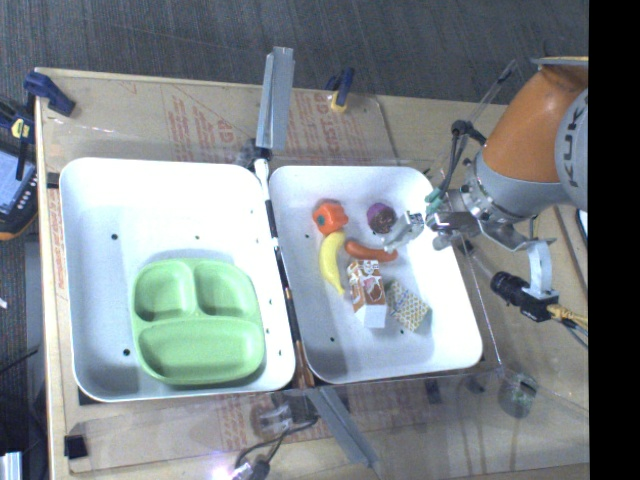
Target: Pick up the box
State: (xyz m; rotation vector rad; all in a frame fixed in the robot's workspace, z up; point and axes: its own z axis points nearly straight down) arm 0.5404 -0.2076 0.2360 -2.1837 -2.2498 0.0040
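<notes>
The box (368,293) is a small brown and white carton lying flat in the right bin (445,343), below a sausage (371,252) and beside a banana (332,260). My gripper (412,224) hangs over the upper right part of that bin, right of a dark purple fruit (381,217) and up and to the right of the box. Nothing shows between its fingers. The grey arm with its orange band comes in from the right.
An orange pepper (329,216) lies at the top of the pile. A patterned packet (408,308) sits right of the box. The left bin (90,198) holds a green divided tray (198,320). Clamps and cables line the bench edges.
</notes>
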